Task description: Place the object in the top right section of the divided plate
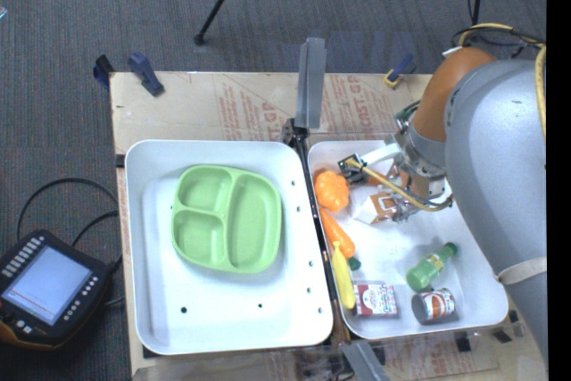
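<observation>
I hang my gripper point(393, 208) low in the right bin point(486, 281), at three o'clock from the green divided plate point(227, 219), because the objects lie here; whether I hold anything, I cannot tell. The plate sits ready in the left bin point(152, 299).

The divided plate point(227, 219) is pale green against its white bin point(152, 281). In the other white bin point(482, 303) lie an orange pepper point(330, 189), an orange carrot point(338, 233), a yellow banana point(343, 278), a green bottle point(430, 268), a red-and-white box point(375, 300) and a red-labelled can point(434, 306).
</observation>
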`<state>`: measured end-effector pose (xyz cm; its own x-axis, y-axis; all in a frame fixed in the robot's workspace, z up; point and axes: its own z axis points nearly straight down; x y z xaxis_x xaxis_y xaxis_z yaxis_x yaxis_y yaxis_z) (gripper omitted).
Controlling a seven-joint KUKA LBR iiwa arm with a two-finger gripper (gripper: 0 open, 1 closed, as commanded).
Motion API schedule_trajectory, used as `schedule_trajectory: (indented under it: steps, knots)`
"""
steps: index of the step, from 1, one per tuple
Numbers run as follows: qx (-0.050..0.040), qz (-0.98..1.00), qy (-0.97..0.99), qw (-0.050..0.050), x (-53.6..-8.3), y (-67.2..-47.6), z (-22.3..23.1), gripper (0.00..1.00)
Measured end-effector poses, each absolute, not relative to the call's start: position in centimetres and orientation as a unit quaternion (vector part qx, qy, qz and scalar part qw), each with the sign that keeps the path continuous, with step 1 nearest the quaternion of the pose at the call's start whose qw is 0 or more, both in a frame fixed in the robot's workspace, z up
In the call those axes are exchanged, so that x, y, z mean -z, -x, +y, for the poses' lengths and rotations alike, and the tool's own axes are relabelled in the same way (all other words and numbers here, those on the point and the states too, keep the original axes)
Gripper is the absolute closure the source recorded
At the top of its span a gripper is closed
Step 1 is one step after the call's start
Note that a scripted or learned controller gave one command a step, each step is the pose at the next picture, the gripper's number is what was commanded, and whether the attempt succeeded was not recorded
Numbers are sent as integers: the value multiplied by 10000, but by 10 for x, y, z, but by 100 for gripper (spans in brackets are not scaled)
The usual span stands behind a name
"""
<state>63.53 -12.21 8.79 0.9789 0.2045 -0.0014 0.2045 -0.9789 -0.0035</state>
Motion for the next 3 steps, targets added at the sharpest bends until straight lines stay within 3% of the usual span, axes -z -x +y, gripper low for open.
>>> schedule_trajectory:
  steps: [1,3]
  knots:
    - [-8,-1006,9949,20,-89,-606,-87,100]
    - [-3,-1015,9948,18,-88,-634,-93,100]
